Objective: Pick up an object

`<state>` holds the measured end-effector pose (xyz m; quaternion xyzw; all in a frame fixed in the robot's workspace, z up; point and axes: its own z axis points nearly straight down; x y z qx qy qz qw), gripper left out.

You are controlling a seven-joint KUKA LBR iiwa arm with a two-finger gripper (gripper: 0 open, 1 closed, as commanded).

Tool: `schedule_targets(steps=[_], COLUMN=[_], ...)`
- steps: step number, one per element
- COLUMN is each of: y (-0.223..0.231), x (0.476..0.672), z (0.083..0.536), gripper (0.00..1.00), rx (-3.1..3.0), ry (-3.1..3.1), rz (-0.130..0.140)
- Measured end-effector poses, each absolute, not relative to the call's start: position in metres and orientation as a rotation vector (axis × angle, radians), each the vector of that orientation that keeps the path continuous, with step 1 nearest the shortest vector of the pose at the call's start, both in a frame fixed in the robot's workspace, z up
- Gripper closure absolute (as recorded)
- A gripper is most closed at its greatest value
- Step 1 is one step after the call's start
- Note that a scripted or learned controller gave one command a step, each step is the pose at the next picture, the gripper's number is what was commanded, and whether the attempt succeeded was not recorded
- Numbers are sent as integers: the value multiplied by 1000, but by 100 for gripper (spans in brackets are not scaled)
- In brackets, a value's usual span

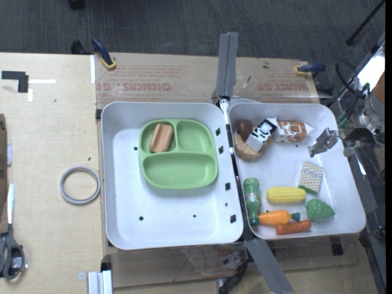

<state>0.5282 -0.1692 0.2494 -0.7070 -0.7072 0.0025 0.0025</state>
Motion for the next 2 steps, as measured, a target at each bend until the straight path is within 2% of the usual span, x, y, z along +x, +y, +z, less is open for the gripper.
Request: schedule_targets(steps=[1,2], y=[-199,-208], x=[495,479], z=[90,105], gripper=[0,0], rx=[-2326,-2306], ry=[-2103,-2124], rz=[5,3])
